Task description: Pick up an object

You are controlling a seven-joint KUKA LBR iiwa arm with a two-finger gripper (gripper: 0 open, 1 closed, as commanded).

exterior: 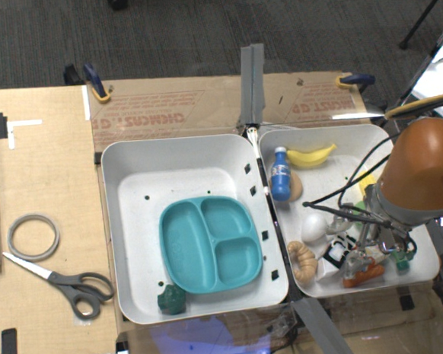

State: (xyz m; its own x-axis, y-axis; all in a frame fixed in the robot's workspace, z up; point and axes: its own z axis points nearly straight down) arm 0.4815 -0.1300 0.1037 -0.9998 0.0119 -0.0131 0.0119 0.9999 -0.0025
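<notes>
Clutter (343, 266) crowds our gripper (363, 257) in the right bin (420, 275); its grasp state is indeterminable, so any grab risks snagging neighbours.

Dark carpet (194, 22) — wooden bench (47, 186)

Glossy teal plastic tray (210, 243), matt white plastic bins (125, 218), cardboard backing (163, 116).

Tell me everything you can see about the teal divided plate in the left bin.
The plate is teal, looks like smooth plastic, and has rounded corners and three compartments: one long one on the left, two smaller ones on the right. It lies flat and right side up, slightly turned, near the middle of the left bin. Nothing sits in its compartments. A small dark green lump lies against its lower left corner.
</notes>
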